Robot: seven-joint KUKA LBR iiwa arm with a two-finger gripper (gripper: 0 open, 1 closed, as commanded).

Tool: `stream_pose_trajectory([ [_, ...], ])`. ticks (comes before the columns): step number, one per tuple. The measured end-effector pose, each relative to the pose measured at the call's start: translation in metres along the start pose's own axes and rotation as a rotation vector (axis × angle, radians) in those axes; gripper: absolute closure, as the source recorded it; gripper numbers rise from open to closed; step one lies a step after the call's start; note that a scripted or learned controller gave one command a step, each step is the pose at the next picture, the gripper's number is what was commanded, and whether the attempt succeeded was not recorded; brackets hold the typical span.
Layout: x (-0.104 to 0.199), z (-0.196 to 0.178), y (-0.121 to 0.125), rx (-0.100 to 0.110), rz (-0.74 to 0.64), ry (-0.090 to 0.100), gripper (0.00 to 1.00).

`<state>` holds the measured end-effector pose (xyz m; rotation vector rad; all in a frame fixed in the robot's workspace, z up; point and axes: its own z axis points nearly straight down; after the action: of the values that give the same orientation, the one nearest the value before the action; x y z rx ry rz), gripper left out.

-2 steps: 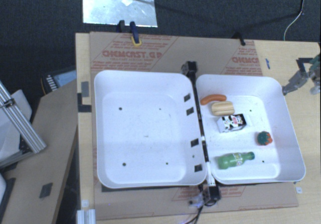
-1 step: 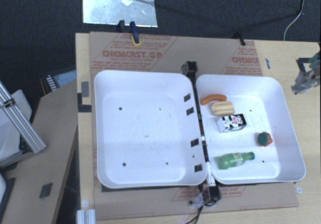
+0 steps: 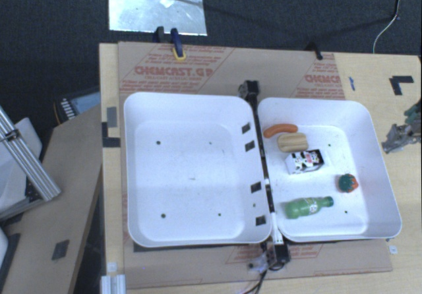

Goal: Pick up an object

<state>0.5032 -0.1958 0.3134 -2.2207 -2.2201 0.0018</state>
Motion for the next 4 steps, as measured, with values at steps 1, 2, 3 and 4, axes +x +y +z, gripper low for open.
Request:
stream_pose_trajectory([
  [1,0.046,-0.068,-0.016,-0.012,-0.009,-0.001,1.00],
  [2,0.130,-0.130,-0.016,-0.013,-0.014,0.001,1.00],
  [3,0.192,-0.126,-0.002,-0.006,-0.011,0.001,1.00],
  [4,0.220,-0.182,0.010,-0.011,-0.008,0.001,1.00],
])
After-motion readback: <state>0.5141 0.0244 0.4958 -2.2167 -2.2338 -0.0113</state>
